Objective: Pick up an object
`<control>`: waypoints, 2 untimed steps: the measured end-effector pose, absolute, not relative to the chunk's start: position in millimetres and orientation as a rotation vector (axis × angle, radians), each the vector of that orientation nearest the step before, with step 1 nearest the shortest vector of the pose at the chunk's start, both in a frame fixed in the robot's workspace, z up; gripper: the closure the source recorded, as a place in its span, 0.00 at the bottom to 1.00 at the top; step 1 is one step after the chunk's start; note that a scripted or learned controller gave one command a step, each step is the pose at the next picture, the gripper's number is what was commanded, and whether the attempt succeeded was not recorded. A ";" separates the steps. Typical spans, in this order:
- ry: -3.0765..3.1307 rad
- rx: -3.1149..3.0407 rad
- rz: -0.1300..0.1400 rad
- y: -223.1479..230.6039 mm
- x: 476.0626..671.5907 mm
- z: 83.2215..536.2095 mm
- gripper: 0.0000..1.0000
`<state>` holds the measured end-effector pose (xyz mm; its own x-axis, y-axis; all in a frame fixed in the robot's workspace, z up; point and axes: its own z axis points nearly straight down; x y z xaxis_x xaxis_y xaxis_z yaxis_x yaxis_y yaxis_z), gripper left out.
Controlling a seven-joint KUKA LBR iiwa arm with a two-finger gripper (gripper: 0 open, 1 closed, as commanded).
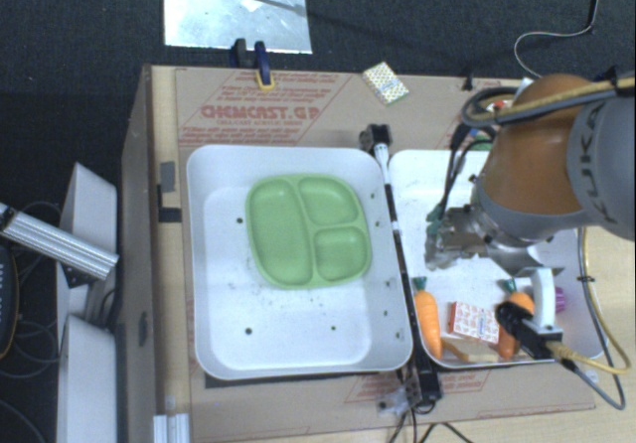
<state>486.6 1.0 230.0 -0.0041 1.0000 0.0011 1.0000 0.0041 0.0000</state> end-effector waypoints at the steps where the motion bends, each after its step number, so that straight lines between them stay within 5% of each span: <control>1: -2.231 -2.214 -0.004 0.5 487.9 240.9 1.00; 2: -2.227 -2.216 -0.002 20.9 501.6 236.4 1.00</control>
<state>501.6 20.9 236.4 -0.0050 1.0000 0.0006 1.0000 0.0050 0.0009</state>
